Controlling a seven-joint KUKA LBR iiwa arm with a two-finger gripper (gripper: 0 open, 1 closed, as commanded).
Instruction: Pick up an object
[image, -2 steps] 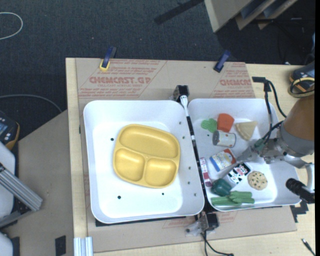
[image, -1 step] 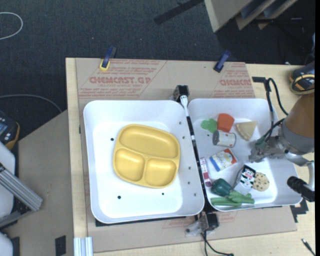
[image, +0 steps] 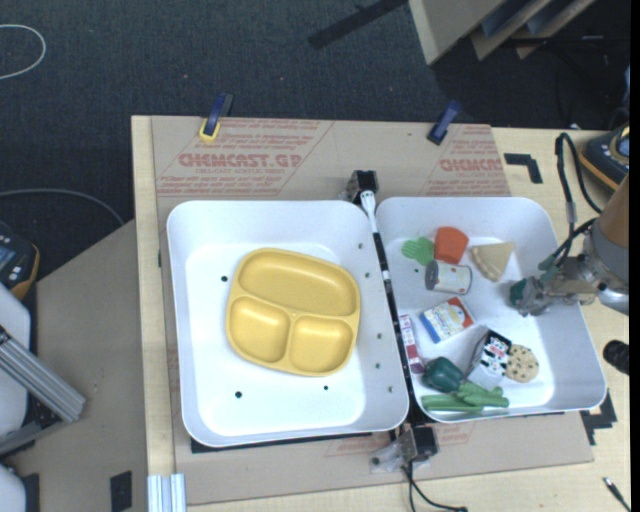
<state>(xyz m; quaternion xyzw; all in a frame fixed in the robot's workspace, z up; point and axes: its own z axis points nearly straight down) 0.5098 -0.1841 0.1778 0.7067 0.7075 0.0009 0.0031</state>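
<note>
Dark carpet surrounds the desk (image: 300, 150), where the left bin (image: 200, 300) keeps a yellow tray (image: 292, 312) apart and the right bin (image: 570, 350) gathers the small toys (image: 470, 330) as candidates for picking. Reaching from the right, the arm (image: 610, 270) sits low over that bin's right edge, pincer (image: 527, 295) just right of the toys; I cannot tell its opening or whether it holds anything.

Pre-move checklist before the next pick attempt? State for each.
1. Gripper over the right white bin: ok, at its right side.
2. Object between fingers: cannot tell.
3. Targets present in the right bin: ok, orange toy carrot, tan wedge, round chocolate-chip cookie, green bean pod.
4. Free target near gripper: ok, the tan wedge lies apart from its neighbours.
5. Yellow divided plate in the left white bin: ok, out of the arm's way.
</note>
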